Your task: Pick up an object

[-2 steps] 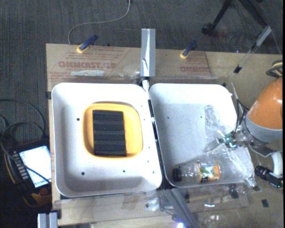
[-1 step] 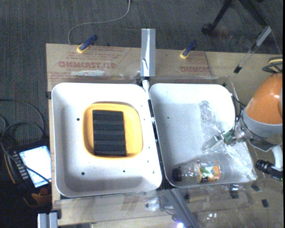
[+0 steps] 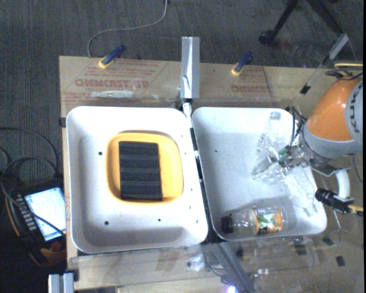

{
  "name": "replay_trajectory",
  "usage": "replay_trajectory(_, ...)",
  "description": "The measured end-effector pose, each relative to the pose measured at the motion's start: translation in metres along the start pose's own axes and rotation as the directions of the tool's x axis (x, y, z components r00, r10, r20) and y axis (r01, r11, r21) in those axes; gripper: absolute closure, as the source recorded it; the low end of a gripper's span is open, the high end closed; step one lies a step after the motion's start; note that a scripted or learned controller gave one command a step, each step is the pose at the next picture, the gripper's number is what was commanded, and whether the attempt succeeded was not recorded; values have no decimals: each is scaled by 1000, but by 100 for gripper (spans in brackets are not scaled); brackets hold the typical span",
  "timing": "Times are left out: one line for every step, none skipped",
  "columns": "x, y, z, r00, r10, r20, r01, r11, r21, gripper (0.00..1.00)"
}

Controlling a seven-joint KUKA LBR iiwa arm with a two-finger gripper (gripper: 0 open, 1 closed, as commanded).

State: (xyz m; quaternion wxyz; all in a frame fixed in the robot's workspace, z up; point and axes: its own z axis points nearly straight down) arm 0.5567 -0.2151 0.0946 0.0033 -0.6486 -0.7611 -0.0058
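Hovering at the right bin's (image 3: 244,118) right edge, my gripper (image 3: 285,157), fingers unreadable, sits over crumpled clear plastic (image 3: 269,160) that could slide away, while the bottle (image 3: 256,220) along the front wall may roll if nudged

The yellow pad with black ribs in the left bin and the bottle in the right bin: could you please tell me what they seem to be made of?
The yellow rectangular pad with black ribs looks like soft foam or rubber: matte, with rounded edges and no glare. The clear bottle with an orange label, lying on its side, looks like thin glossy plastic: you can see through it, and it has a dark cap. Both are judged from looks alone.
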Motion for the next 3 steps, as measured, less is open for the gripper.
replay_trajectory(1, 1, -10, 1000, -1, -1, 1, 1000, -2, 100)
replay_trajectory(-6, -4, -69, 998, -57, 12, 57, 998, 5, 100)
replay_trajectory(59, 28, -96, 1000, 1, 12, -1, 1000, 6, 100)
